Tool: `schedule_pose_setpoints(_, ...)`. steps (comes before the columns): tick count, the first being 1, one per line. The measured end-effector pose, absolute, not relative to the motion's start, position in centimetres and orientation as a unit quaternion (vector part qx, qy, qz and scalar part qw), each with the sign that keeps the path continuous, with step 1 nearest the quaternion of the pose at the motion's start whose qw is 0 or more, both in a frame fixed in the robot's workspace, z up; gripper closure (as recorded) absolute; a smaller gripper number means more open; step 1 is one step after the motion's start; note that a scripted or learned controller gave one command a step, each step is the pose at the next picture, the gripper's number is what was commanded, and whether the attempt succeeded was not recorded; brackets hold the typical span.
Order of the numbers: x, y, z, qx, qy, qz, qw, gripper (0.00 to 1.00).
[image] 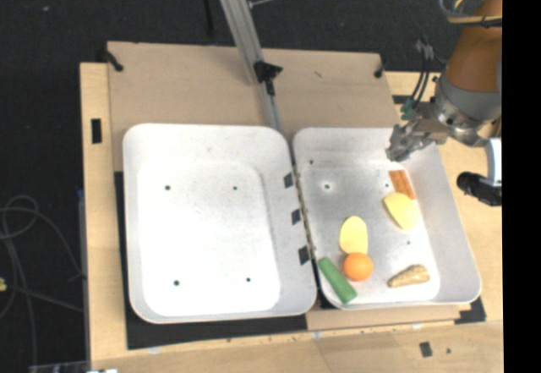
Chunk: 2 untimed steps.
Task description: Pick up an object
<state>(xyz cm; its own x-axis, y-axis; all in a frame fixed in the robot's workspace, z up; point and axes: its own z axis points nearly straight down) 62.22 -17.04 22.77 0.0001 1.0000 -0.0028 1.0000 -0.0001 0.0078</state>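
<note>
Even overhead light, bright glare on the white bins (211, 219), dark surround, soft focus, faint shadows

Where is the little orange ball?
The orange ball sits in the right bin, near its front edge, just below the yellow oval piece and beside the green stick.

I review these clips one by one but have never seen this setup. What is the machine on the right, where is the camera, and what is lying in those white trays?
The picture comes from one fixed camera above the bench, looking down at a slant. The grey and orange shape is a robot arm reaching in from the right; its gripper hangs over the far right part of the right bin. That bin holds an orange stick, a pale yellow wedge, a yellow oval piece, an orange ball, a green stick and a tan wedge. The left bin sits beside it. I see nothing held.
</note>
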Motion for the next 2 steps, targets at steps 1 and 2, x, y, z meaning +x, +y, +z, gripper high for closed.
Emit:
schedule_pose_setpoints(1, 62.3, -17.2, 26.9, 0.706, 0.708, 0.0017, 0.003, 1.00)
schedule_pose_setpoints(2, 61.1, -12.7, 25.6, 0.706, 0.709, -0.0005, 0.000, 1.00)
